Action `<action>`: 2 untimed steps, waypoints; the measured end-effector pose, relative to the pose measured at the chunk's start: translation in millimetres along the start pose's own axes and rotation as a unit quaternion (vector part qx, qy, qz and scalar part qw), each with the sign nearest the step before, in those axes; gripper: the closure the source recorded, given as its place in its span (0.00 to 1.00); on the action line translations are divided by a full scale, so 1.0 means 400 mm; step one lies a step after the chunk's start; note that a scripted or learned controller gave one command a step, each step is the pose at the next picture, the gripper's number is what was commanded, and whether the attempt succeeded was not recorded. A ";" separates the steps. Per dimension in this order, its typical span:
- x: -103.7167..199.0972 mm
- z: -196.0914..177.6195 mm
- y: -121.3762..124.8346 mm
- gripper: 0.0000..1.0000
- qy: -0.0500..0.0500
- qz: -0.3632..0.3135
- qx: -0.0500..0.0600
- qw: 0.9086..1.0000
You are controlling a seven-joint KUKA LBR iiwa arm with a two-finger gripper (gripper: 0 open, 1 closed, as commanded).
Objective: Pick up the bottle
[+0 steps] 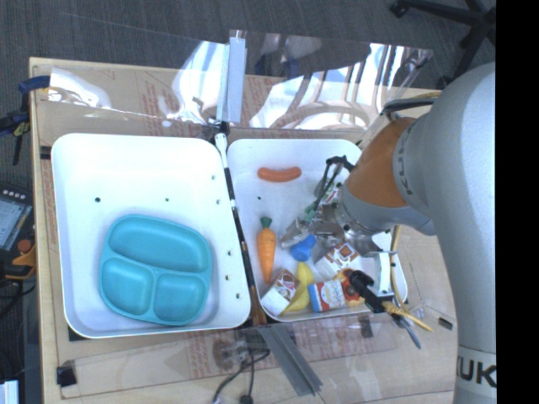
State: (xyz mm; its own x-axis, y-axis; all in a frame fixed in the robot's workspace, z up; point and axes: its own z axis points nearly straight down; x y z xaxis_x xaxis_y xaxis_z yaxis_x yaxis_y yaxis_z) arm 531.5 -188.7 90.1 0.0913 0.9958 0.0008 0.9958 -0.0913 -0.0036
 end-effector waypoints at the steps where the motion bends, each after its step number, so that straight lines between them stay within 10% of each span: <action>1: 0.004 -0.022 0.000 1.00 0.001 -0.004 0.002 1.000; 2: 0.206 -0.293 0.033 1.00 0.000 -0.014 0.000 1.000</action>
